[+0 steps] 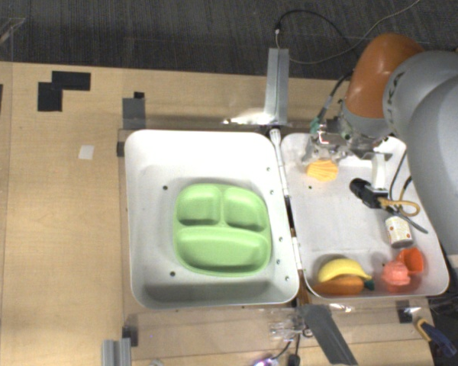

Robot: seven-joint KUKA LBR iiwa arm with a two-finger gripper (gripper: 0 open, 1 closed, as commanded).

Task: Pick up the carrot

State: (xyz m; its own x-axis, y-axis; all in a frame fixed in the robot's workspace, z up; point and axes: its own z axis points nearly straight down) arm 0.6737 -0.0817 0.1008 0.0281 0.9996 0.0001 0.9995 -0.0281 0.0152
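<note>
A green three-compartment plastic plate lies in the left white bin. Right of it, the orange carrot lies touching a yellow banana. Farther up, the gripper hovers over a yellow slice; its grip cannot be told.

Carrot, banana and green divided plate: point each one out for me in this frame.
carrot [340, 284], camera view, middle of its orange body, near edge of right bin.
banana [342, 268], camera view, middle of its yellow curve, just behind the carrot.
green divided plate [221, 248], camera view, its large near compartment, left bin.
</note>
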